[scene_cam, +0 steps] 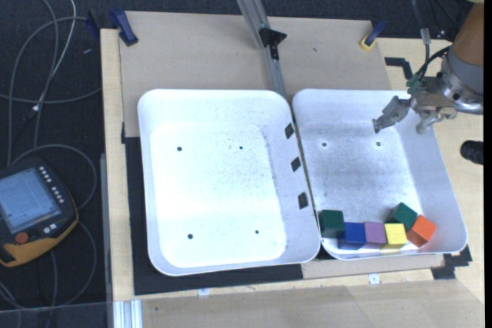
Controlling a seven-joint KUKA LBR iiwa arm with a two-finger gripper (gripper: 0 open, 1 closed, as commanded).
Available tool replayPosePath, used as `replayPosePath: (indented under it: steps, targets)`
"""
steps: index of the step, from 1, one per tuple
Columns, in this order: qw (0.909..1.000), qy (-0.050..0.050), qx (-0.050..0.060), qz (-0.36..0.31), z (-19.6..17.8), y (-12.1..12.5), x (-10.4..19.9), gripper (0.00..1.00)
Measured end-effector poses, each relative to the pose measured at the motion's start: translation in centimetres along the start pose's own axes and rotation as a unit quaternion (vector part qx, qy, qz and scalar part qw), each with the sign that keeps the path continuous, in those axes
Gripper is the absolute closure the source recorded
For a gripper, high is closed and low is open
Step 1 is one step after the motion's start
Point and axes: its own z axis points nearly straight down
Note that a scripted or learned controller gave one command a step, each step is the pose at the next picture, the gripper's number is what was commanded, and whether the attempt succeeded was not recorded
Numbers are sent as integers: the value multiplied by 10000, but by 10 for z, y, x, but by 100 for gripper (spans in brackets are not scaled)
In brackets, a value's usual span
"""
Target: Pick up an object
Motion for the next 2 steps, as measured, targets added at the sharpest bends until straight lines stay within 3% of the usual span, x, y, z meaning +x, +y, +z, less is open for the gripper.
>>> replayPosePath:
  steps: [1, 2]
  targets:
    - [10000, -2, 13, 4, 13, -8, 1, 0]
    - [10000, 13, 12, -31, 24, 7, 59, 0]
